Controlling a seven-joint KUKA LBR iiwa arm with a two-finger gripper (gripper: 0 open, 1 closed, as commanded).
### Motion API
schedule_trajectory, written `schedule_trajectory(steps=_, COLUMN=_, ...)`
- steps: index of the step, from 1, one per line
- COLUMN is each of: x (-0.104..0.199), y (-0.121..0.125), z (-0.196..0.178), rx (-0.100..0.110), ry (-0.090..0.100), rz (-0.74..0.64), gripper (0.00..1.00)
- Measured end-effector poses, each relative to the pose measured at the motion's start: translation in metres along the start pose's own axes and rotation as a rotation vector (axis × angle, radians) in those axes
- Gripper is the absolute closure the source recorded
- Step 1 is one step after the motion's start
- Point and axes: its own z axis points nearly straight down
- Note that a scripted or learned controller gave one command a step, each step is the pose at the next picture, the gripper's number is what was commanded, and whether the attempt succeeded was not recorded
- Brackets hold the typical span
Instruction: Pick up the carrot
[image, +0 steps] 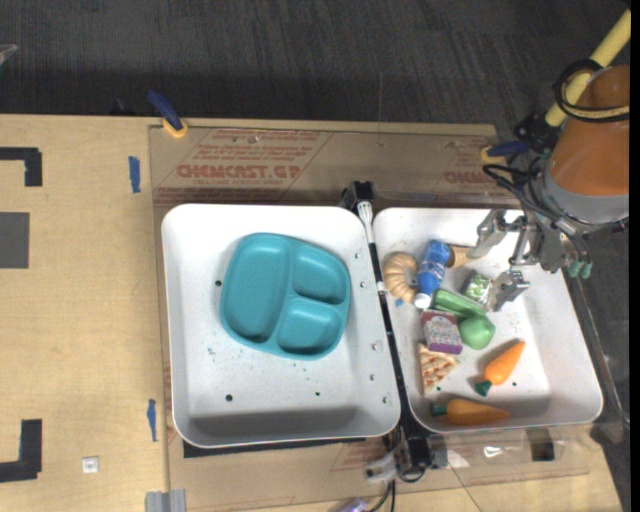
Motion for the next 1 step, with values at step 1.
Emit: schedule_trajectory(steps=1, x=0.0443, y=-0.0343, z=0.1019, rx=0.001, ry=-0.004, rz=-0.424, gripper=0.0)
